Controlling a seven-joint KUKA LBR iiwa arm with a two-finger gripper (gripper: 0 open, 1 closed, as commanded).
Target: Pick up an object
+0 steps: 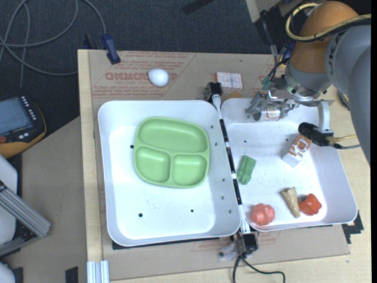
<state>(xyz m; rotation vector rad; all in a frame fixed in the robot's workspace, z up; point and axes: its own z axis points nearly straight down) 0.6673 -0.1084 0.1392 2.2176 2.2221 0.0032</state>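
Seemingly poised to pick, the gripper point(268, 106) hangs over the right bin's point(336, 175) far edge; finger state unclear.

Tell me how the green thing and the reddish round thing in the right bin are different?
The green block is long and boxy; the reddish ball is round and lumpy. The green block lies by the bin's left wall, about halfway up; the reddish ball sits lower, at the near edge. The green block matches the green divided plate in colour; the ball is pinkish red. Both rest loose in the right bin, away from the gripper.
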